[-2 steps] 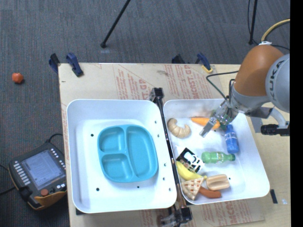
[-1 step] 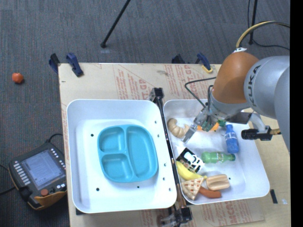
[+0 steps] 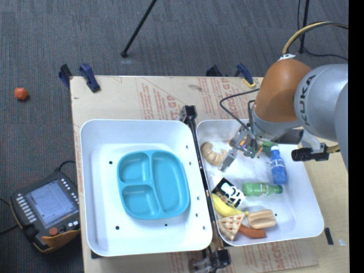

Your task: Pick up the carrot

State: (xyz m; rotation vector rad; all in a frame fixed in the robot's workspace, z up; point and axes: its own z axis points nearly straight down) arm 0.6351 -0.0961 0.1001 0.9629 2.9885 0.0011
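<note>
Tool [image 3: 234, 154] low in right bin [image 3: 310, 220], far-left part, fingers slightly apart, nothing between them. Croissant [image 3: 211, 153] just left of tool. Carrot [image 3: 252, 231] lies well apart at near edge, under hot dog [image 3: 262, 218], beside pizza slice [image 3: 230, 225]. Judgement: pick not begun; approach, grasp, lift all remain.
</note>
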